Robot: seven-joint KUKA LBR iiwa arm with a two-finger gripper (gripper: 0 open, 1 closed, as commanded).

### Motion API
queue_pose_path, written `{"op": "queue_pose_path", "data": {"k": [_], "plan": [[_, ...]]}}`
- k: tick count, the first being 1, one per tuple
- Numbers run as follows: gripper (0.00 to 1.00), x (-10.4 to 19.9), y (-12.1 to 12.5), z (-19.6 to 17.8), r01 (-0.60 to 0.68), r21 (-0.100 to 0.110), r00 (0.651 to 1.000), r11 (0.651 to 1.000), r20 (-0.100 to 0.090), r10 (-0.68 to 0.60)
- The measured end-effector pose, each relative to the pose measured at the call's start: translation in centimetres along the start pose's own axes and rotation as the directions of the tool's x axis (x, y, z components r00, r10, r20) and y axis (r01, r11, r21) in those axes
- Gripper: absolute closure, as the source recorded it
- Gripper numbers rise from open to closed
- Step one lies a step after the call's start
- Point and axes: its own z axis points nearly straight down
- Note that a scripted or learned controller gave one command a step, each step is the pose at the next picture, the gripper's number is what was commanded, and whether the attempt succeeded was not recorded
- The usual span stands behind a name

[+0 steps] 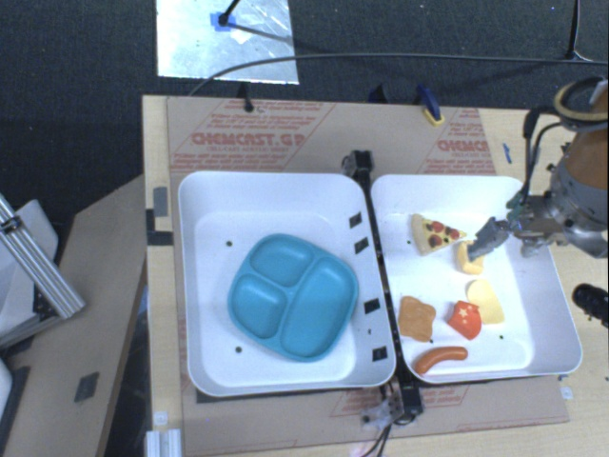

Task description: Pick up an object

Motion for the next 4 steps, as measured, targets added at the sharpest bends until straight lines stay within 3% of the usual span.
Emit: {"op": "queue_pose_path", "data": {"k": [1, 4], "plan": [[0.00, 0.0, 0.2, -0.5, 0.002, -0.010, 1.000, 1.000, 0.002, -0.002], [0.00, -0.3, -0.6, 15.6, -0.001, -0.004, 1.000, 1.000, 0.000, 0.001]]}}
